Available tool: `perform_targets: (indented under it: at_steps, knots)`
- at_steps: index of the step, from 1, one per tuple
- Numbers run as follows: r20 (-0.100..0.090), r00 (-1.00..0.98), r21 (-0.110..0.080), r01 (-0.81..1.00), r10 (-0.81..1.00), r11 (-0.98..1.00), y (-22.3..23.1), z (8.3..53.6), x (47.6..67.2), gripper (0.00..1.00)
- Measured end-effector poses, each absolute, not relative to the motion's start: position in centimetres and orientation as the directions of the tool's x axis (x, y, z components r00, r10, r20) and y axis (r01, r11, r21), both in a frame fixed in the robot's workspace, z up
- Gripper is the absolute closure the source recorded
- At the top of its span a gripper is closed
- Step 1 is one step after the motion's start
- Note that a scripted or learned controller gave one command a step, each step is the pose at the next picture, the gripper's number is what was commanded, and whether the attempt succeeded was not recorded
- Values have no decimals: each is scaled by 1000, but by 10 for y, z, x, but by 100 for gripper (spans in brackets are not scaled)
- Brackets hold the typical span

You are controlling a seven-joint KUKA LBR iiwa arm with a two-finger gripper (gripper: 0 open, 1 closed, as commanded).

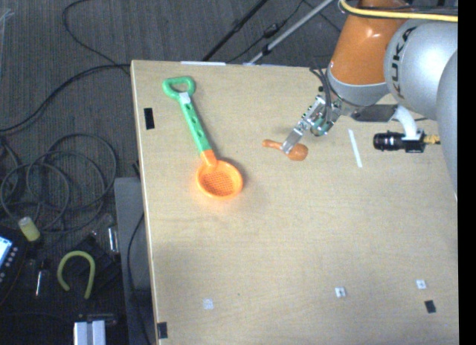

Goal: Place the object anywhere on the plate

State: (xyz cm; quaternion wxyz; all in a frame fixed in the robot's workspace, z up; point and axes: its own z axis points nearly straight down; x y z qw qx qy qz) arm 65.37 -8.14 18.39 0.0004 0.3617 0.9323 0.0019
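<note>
Across most of the view, a pale wooden bench top [297,262], bare wood over much of it. At the upper right, reaching in over the far edge, the grey arm [416,53] with its orange band. Left of centre, flat on the wood, a green-handled scoop [195,124] with a round orange mesh head, well apart from the arm. Below the wrist, slanting down toward the wood, the gripper [296,141], its tip touching or just above a small orange object [297,152] with a thin stem pointing left. Cannot tell whether spread, pressed together or pinching; too small and too foreshortened. Just right of that, a short white strip [355,148] lying on the bench.

Judged from this: early in the task. Orange object apparently on the wood, not lifted, not on any plate. Left to do: secure it, carry it, set it down. Cannot tell which thing here serves as the plate.
</note>
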Motion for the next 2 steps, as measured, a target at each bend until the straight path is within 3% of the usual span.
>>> perform_targets:
  at_steps: [1, 2]
  knots:
    - [-2, -760, 3, 650, 650, 760, -55, 342, 647, 100]
    - [-1, -760, 2, 650, 650, 760, -56, 342, 647, 0]
